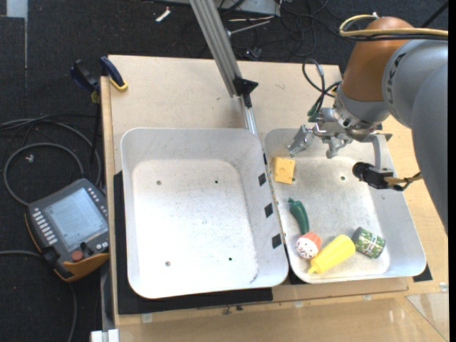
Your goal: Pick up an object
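The yellow object lay at the right bin's near edge, beside a green can. The gripper hung wide and empty above the far end, nearest the yellow block. A good grasp would centre the fingers over that block before descending.

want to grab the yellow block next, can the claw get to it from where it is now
Probably yes. The claw hangs open over the right bin's far end, and the yellow block lies just beside it near the left wall. Nothing sits on the block; that wall might crowd one finger.
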Motion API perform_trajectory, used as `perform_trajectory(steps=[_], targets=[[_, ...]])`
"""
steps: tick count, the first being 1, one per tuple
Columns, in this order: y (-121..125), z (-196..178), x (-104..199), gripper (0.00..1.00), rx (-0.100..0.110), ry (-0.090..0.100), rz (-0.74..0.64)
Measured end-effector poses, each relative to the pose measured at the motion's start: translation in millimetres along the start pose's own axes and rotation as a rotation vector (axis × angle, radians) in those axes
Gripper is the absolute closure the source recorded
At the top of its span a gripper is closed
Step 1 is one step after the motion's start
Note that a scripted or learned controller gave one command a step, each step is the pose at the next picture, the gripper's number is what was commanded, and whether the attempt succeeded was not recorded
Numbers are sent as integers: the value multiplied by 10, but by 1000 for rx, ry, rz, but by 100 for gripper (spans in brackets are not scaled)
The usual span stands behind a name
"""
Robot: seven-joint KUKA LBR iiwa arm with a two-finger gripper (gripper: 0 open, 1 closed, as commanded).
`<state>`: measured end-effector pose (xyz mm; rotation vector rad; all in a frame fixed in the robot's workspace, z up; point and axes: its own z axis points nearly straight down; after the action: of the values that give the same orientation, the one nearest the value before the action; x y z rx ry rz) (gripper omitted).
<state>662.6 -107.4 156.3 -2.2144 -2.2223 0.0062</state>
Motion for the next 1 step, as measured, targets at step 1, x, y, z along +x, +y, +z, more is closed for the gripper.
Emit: perform_trajectory(steps=[1], targets=[[87,553,35,0,-10,0,0]])
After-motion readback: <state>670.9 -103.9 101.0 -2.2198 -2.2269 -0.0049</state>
